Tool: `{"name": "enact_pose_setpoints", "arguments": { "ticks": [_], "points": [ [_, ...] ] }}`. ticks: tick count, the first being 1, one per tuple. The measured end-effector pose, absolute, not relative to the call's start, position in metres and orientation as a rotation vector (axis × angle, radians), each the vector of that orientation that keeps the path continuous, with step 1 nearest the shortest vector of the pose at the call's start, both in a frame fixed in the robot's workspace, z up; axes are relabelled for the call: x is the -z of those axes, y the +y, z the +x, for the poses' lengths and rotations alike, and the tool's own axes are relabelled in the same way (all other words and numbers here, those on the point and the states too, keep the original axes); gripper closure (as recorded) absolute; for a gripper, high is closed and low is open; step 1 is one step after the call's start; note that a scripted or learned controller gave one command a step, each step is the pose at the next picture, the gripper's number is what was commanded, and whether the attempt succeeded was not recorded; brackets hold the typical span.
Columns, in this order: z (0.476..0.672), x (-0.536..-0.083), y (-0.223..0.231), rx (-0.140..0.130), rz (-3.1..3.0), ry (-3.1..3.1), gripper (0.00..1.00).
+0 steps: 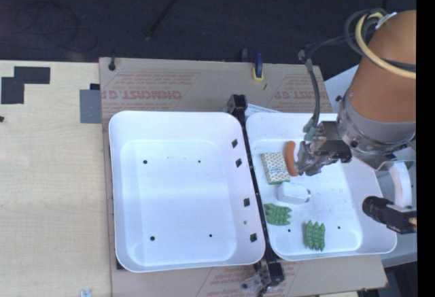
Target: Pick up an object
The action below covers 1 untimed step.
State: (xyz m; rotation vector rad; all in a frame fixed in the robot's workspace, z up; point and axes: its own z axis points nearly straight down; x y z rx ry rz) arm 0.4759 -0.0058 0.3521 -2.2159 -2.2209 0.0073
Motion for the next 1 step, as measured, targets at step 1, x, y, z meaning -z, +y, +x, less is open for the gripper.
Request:
{"name": "enact_pose_setpoints", "arguments": {
  "ticks": [1],
  "points": [
    [0.5847,-0.4253,0.0398,0.011,-2.221,-2.232,1.0]
  ]
}}
